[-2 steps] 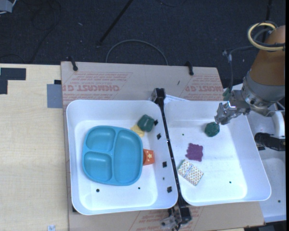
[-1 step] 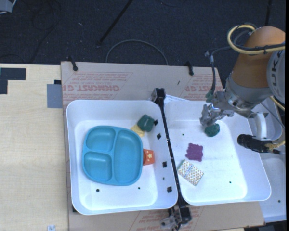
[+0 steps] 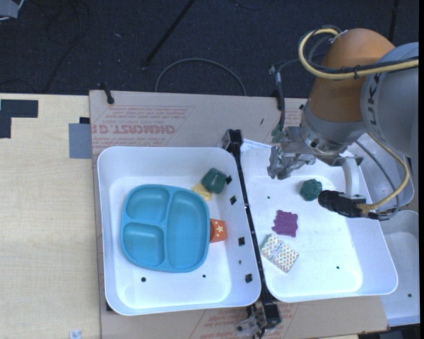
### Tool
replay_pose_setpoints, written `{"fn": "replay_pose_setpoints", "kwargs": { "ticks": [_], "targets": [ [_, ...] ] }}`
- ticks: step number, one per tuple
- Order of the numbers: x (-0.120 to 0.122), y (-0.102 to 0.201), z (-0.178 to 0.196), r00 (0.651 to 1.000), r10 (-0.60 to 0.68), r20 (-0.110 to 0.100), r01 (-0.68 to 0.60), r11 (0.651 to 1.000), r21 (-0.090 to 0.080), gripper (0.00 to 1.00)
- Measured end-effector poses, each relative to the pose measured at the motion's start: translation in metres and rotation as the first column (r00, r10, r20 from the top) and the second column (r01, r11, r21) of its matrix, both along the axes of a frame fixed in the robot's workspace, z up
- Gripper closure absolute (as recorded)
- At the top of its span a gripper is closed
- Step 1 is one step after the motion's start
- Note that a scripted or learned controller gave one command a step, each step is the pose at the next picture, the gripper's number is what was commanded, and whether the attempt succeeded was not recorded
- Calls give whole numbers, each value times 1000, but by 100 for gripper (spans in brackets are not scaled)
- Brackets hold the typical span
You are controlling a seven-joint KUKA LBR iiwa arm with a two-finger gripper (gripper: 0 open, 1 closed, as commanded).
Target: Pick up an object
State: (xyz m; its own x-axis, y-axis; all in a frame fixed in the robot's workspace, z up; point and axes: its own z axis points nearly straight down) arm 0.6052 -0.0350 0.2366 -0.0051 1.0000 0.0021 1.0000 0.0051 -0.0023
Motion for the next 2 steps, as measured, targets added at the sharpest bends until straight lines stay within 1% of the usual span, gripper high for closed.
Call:
{"fn": "replay_pose_setpoints", "kwargs": {
  "ticks": [1,2],
  "targets": [
    [5,44,-10,1000,-1,-2,1,1000,-1,100],
    [10,106,-11,1000,0,-1,0,1000,0,100]
  ]
}}
